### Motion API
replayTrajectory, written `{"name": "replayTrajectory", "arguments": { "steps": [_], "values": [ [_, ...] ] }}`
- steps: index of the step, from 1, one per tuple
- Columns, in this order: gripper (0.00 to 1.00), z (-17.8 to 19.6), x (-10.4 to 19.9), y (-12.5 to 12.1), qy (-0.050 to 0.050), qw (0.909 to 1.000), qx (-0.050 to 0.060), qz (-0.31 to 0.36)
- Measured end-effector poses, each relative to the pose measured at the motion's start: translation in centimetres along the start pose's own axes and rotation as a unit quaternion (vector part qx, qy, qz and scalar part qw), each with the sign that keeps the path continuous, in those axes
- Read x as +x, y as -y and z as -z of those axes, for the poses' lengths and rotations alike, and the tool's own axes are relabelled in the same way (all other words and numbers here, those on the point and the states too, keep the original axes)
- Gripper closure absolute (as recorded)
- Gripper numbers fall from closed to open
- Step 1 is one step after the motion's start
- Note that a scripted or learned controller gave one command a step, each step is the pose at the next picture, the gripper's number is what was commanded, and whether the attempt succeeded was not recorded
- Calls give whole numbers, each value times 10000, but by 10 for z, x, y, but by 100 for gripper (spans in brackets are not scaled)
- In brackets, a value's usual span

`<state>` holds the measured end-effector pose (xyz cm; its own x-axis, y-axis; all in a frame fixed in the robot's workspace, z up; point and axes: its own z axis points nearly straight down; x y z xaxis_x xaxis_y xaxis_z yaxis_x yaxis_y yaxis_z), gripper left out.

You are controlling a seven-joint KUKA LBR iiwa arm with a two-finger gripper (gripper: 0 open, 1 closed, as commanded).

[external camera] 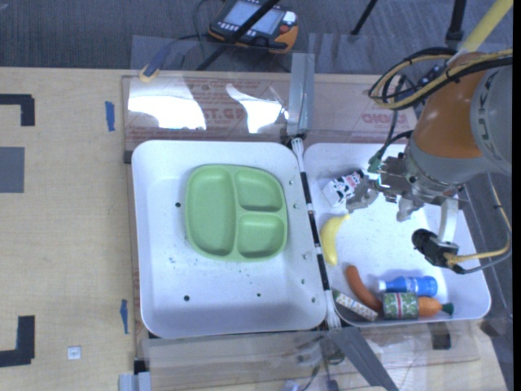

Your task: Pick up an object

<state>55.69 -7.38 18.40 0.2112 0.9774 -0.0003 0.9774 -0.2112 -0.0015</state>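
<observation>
The right bin [476, 287] holds several objects. A black-and-white toy [343, 187] lies at its far left, with a yellow banana [332, 239] just in front of it. Along the near wall lie a red sausage [361, 286], a blue bottle [412, 284], a green can [400, 305], an orange carrot [432, 306] and a small flat bar [352, 304]. My gripper [384, 204] hangs over the far half of this bin, just right of the toy. It is open, with nothing between its fingers.
The left bin [155, 283] holds a green divided plate [237, 212]. A metal divider [311, 218] separates the two bins. A black cable loop [431, 247] hangs from the arm over the right bin. A handheld pendant [251, 21] lies beyond the bench.
</observation>
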Motion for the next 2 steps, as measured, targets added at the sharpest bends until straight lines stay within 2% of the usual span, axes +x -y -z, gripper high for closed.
{"name": "replayTrajectory", "arguments": {
  "steps": [1,2],
  "values": [
    [0,-41,-42,-14,-4,9980,0,637],
    [0,1,20,-20,-3,9988,-10,490]
  ]
}}
